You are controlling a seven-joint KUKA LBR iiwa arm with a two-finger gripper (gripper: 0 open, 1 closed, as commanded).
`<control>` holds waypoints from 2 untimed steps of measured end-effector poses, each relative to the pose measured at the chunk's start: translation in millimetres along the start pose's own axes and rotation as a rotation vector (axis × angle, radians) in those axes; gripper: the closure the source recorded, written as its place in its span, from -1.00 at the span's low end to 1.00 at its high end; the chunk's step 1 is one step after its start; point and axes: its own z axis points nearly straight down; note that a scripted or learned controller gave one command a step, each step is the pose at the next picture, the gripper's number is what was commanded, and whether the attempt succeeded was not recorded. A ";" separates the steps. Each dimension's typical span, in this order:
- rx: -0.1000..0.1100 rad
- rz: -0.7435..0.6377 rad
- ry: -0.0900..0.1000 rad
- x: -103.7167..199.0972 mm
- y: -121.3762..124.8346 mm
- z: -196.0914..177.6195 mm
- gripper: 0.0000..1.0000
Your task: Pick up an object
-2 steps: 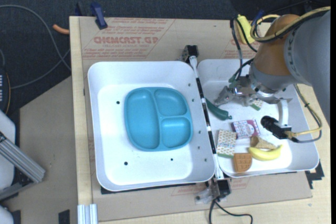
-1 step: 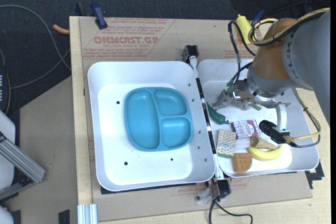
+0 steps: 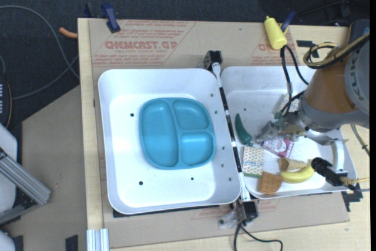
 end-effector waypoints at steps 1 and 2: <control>-0.003 -0.002 -0.001 -59.7 71.3 -1.0 -1.00; -0.005 -0.003 -0.002 -59.2 71.8 -11.0 1.00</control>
